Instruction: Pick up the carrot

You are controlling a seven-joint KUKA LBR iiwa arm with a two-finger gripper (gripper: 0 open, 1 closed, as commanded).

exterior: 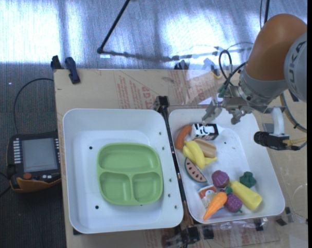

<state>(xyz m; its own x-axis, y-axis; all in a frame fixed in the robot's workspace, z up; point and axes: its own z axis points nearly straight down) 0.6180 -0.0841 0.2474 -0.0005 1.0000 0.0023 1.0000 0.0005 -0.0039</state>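
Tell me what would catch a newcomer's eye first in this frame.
Probably the big orange-banded grey arm reaching in from the right, its gripper above the far end of the right white bin. Next, the heap of colourful toy food there, the orange carrot lying at its near edge. In the left white bin sits a light green three-compartment plastic plate.
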